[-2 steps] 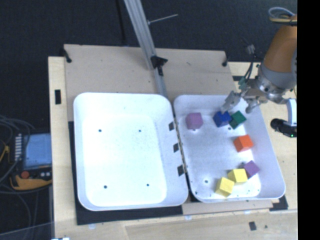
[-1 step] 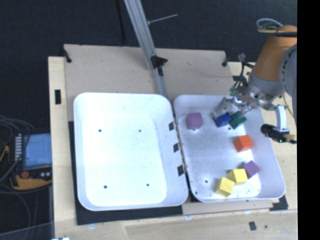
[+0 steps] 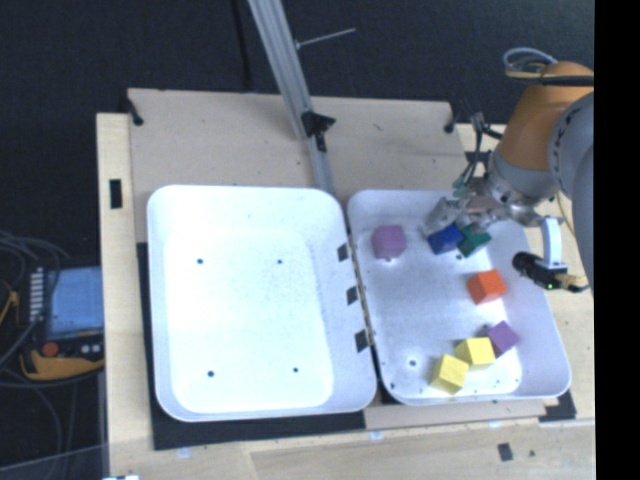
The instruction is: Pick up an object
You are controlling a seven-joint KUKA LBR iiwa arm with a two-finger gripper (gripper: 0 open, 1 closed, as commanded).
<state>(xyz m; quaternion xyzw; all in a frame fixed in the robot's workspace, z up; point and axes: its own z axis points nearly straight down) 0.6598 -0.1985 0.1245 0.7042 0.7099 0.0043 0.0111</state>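
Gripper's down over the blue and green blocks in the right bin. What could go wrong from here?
1. The blue block and green block sit tight together under the gripper, so it may catch both or knock one away.
2. Both lie close to the right bin's far wall, leaving the fingers little room.
3. A slip could push a block toward the pink cube or the orange cube.

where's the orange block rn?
The orange block lies in the right bin, near its right wall, below the gripper and above the purple block.
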